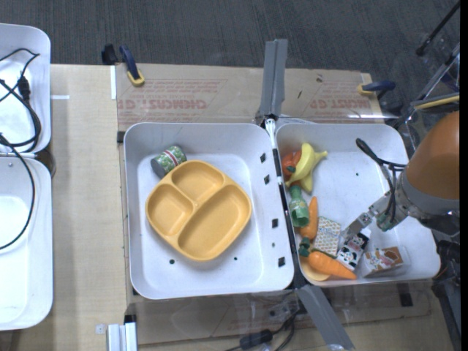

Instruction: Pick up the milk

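Camera view shows us the end effector (360, 234) low in the right bin (344, 178) — touching the milk (352, 250) just beneath; we cannot tell its grip.

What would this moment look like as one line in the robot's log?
task: pick up milk | gripper: over right bin | milk carton: in bin beside carrot, not lifted

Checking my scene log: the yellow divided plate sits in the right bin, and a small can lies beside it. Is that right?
Not quite. The camera view shows the yellow plate in the left bin, not the right one. The small can does lie beside it, at its upper left edge.
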Controlling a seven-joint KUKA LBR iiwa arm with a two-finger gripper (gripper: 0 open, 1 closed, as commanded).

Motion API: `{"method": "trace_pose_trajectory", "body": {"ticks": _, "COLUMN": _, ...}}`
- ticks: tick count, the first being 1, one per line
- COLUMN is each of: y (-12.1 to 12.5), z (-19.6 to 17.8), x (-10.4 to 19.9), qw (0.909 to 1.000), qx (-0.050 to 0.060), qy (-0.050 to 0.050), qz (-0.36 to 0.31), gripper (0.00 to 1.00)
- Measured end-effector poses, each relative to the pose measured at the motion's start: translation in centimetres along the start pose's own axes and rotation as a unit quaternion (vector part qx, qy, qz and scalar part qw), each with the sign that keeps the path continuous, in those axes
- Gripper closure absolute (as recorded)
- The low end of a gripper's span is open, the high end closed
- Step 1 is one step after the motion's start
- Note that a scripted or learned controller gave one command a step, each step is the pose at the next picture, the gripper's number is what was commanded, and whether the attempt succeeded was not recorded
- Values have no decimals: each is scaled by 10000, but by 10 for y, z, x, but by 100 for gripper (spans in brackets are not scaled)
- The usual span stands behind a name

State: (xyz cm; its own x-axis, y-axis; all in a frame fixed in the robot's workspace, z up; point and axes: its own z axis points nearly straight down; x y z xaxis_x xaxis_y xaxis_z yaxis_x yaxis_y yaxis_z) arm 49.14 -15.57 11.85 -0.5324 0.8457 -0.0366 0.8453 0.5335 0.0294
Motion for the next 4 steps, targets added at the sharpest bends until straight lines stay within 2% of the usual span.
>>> {"method": "trace_pose_trajectory", "body": {"ticks": 1, "y": -2, "z": 22, "x": 17, "qw": 9964, "qx": 94, "qy": 148, "qz": -833, "gripper": 0}}
{"method": "trace_pose_trajectory", "body": {"ticks": 2, "y": 7, "z": 10, "x": 14, "qw": 9964, "qx": -1, "qy": 69, "qz": -843, "gripper": 100}}
{"method": "trace_pose_trajectory", "body": {"ticks": 3, "y": 50, "z": -86, "x": 50, "qw": 9934, "qx": 119, "qy": 188, "qz": -1121, "gripper": 100}}
{"method": "trace_pose_trajectory", "body": {"ticks": 4, "y": 50, "z": -86, "x": 50, "qw": 9934, "qx": 121, "qy": 189, "qz": -1121, "gripper": 0}}
